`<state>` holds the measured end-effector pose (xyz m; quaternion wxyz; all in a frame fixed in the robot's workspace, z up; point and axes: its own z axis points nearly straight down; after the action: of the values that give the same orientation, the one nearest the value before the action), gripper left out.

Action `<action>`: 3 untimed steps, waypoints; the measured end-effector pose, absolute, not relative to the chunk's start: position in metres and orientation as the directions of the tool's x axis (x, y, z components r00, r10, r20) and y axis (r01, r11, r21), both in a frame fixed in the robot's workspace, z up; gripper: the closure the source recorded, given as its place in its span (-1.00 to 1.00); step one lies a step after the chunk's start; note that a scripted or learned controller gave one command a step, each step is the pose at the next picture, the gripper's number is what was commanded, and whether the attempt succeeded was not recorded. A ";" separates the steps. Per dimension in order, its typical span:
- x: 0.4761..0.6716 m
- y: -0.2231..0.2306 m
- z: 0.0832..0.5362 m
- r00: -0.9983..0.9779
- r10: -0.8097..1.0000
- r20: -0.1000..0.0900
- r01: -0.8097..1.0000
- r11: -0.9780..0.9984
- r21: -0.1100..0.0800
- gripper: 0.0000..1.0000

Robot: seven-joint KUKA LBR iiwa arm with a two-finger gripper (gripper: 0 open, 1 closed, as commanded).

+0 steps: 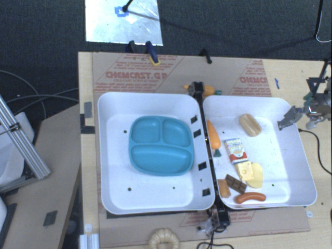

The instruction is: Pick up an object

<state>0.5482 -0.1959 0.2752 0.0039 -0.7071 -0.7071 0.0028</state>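
Observation:
The right bin [298, 154] holds several toy foods: a bread roll [250, 124], a carrot [213, 135] along its left wall, a red and white box [235, 150], a yellow cheese wedge [251, 174], a chocolate piece [236, 183], a small brown piece [223, 188] and a sausage [250, 197]. My gripper [290, 118] hovers over this bin's right rim, to the right of the bread roll and apart from it. It reaches in from the right edge of the view, with nothing seen in its grasp.
The left bin [111, 139] carries a blue divided plate [161, 145]. An orange toy [208, 91] lies behind the bins' shared wall. A beige ring [165, 238] sits on the bench front. A foil sheet [123, 13] lies at the back.

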 end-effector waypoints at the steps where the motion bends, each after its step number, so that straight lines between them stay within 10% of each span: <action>1: 0.550 -0.195 0.282 -0.003 1.000 -0.001 1.000 0.003 0.002 -1.00; 3: 0.538 -0.193 0.168 -0.001 1.000 0.001 1.000 0.001 -0.002 -1.00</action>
<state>0.5384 -0.1927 0.1680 0.0007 -0.7066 -0.7076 0.0003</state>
